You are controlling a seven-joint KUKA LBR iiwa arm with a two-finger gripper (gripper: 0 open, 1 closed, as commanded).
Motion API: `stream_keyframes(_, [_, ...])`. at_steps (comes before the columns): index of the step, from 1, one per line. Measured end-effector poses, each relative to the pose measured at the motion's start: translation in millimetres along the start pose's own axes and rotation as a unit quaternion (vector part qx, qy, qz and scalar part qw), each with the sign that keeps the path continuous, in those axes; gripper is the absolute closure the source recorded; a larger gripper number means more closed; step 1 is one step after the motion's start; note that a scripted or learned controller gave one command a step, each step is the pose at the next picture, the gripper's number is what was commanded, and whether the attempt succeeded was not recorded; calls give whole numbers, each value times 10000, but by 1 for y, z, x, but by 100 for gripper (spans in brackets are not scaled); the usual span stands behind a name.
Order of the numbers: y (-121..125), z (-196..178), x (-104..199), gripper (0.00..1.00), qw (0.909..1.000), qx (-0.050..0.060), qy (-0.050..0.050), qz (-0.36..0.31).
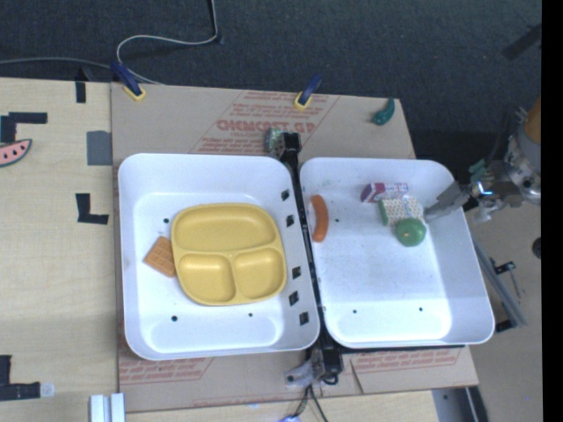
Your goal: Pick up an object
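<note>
Nothing is picked up yet. The gripper (pixel 442 204) hangs at the right bin's (pixel 396 323) three-o'clock rim; whether it's apart or together, I cannot tell. The green ball (pixel 410 232) lies just at its seven o'clock, untouched, so the grasp remains.

The arm (pixel 519 161) is cut off by the right edge, and its jaws are too blurred to make out. The cracker (pixel 159 256) is partly hidden under the yellow tray (pixel 229 253). The print on the small packet (pixel 385 191) is too small to read.
</note>
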State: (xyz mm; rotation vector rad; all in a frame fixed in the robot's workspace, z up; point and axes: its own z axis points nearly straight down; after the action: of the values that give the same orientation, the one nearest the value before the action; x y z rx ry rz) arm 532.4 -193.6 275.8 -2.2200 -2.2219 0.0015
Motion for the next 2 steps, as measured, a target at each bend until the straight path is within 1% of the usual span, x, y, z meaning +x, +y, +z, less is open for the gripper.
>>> stream_keyframes(1, [-2,175,-3,0,10000,19,10,2])
stream_keyframes(2, [46,190,17,0,10000,17,-9,14])
